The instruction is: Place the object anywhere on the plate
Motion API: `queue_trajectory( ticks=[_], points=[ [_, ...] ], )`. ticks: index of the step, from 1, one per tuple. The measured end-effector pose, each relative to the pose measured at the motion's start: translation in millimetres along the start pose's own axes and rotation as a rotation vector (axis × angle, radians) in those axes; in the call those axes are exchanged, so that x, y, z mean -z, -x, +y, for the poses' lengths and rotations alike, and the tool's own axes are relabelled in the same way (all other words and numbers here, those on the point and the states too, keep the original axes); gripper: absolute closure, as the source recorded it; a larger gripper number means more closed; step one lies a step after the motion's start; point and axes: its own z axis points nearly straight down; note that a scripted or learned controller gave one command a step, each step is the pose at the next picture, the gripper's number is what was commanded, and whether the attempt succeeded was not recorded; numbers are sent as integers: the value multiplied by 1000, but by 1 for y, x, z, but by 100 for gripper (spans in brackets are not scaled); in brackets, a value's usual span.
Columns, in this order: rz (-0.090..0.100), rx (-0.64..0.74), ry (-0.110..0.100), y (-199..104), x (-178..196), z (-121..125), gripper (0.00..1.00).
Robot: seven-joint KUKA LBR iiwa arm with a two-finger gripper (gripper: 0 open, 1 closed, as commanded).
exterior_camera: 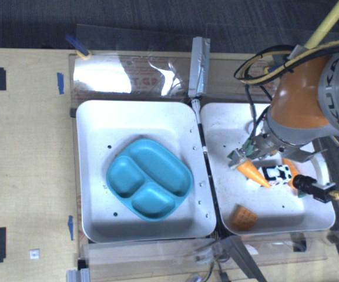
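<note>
A blue divided plate with three compartments lies in the left white bin. In the right bin an orange carrot-shaped piece lies pointing up-left. My gripper hangs low over the right bin, just above and to the left of the carrot piece's tip. Whether it touches the piece cannot be told. Nothing lies on the plate.
A small black-and-white item sits right beside the carrot piece, with another orange bit behind it. A flat brown-orange piece rests near the right bin's front edge. A metal divider stands behind the bins.
</note>
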Motion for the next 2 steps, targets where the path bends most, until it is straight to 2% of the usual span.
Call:
queue_trajectory(
  ticks=[1,2],
  points=[
    [0,153,0,-119,0,40,100],
    [-2,150,0,-117,0,40,0]
  ],
)
